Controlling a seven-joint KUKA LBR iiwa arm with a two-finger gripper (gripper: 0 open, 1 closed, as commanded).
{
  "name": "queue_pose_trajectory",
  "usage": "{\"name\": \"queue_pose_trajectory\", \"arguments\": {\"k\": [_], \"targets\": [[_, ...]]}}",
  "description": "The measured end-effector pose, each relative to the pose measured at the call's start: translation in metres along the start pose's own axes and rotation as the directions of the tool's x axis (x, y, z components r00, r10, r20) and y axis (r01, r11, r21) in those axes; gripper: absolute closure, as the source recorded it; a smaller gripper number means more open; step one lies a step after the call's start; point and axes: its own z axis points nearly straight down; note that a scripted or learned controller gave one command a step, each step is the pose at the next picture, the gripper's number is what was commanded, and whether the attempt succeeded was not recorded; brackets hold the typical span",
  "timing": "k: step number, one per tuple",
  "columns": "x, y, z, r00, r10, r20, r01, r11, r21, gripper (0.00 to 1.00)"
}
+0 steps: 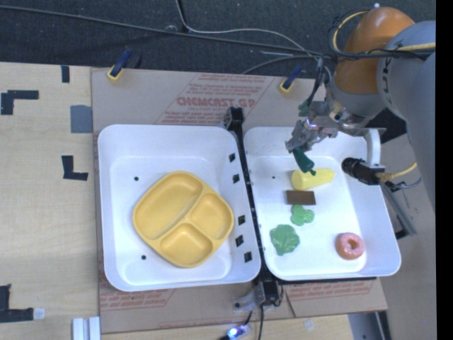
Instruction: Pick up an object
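Hovering over the upper part of the right bin [368, 257], my hand [306, 160] hangs with its dark green fingertips [306, 163] pointing down just above the yellow banana-shaped piece [312, 179]. Whether my hand is spread or closed I cannot tell from this slant; nothing shows plainly between its tips. My grey arm [414, 69] comes in from the right, the orange band [368, 44] sitting above the wrist.

Below the yellow piece, touching or nearly touching it, lies a small brown block [301, 197]. Just beneath that block is a small green piece [303, 215], and a larger green leafy piece [284, 239] rests lower and to the left, near the bin's inner wall. A pink ring-shaped doughnut [350, 246] lies well apart from these, toward the bin's lower right corner. All five things lie on the bin floor.

The left bin [117, 211] holds a yellow divided plate [183, 219] with three compartments, turned at a slant across the middle of the bin. Both bins sit side by side on a brown cardboard sheet [205, 98] printed with red lettering, which lies on the pale wooden table [39, 211]. Two blue-and-yellow clamps [119, 65] grip the sheet's far edge. Black cables [177, 20] run across the dark floor beyond the table.
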Motion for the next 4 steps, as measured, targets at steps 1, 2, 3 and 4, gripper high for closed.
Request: {"name": "queue_pose_trajectory", "arguments": {"k": [1, 2, 3, 4], "targets": [[0.001, 0.001, -0.043, 1.0, 0.0, 0.0, 0.0, 1.0, -0.001, 1.0], [0.046, -0.027, -0.048, 1.0, -0.002, -0.001, 0.002, 1.0, 0.004, 1.0], [0.103, -0.05, -0.038, 1.0, -0.004, 0.0, 0.004, 1.0, 0.006, 1.0], [0.148, -0.081, -0.041, 1.0, -0.003, 0.0, 0.003, 1.0, 0.005, 1.0]]}}
